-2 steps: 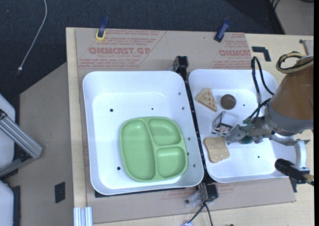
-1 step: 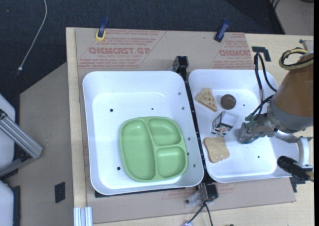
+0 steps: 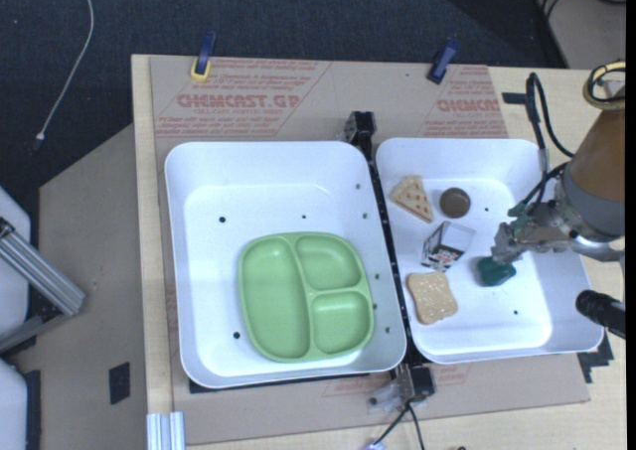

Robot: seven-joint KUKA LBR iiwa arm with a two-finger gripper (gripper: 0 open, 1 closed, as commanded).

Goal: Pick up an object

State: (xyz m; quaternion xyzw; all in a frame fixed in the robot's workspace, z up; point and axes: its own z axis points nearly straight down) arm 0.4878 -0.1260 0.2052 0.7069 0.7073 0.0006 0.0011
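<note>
The right bin (image 3: 527,334) holds a wedge of cheese (image 3: 413,198), a brown round piece (image 3: 454,203), a small silver and black packet (image 3: 443,245), a slice of bread (image 3: 431,296) and a dark green object (image 3: 494,271). My gripper (image 3: 509,243) reaches in from the right and hangs just above the green object, at its upper edge. The arm's grey wrist and orange band (image 3: 606,155) sit over the bin's right side. Nothing shows between the fingers from this angle.
The left bin (image 3: 194,239) carries a light green divided plate (image 3: 305,295) with three compartments. A black clamp (image 3: 360,126) sits between the bins at the back. Blue and yellow clips (image 3: 204,56) hold the cardboard base. Cables run near the bench's right edge.
</note>
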